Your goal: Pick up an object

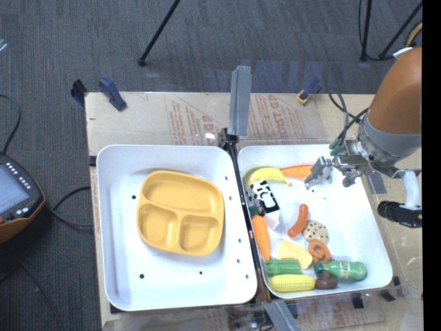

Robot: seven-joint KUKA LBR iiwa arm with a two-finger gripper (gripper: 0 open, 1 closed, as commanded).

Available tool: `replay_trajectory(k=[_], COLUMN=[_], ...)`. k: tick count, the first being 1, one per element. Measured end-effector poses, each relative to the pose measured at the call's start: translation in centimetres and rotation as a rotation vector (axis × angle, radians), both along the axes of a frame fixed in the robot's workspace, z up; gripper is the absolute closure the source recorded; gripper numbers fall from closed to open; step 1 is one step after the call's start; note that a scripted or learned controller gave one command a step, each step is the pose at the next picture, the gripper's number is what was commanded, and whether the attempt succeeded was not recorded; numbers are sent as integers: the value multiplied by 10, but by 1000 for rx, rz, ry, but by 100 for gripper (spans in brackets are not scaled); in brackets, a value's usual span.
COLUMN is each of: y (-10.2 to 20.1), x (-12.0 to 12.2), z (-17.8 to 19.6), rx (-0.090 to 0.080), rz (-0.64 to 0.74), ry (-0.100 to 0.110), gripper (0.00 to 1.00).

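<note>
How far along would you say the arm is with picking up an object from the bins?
Done: the arm has reached over the right bin, with the gripper near its back edge, by the banana. In hand: nothing shows between its fingers. Left: the whole pick; the banana, carrot, sausage, corn and green bottle all lie in the bin, and the yellow plate sits in the left bin.
</note>
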State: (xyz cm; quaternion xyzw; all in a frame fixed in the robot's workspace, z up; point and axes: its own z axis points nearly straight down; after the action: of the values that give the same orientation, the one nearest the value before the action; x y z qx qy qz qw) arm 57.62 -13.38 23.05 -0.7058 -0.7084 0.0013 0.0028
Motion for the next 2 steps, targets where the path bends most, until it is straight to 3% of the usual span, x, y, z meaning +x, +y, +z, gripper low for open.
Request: replay_trajectory(k=[1,2], y=[36,-32], x=[-12,-19], z=[58,-94], rx=[-1,4], rz=[192,116], ry=[-6,13], gripper=[0,0])
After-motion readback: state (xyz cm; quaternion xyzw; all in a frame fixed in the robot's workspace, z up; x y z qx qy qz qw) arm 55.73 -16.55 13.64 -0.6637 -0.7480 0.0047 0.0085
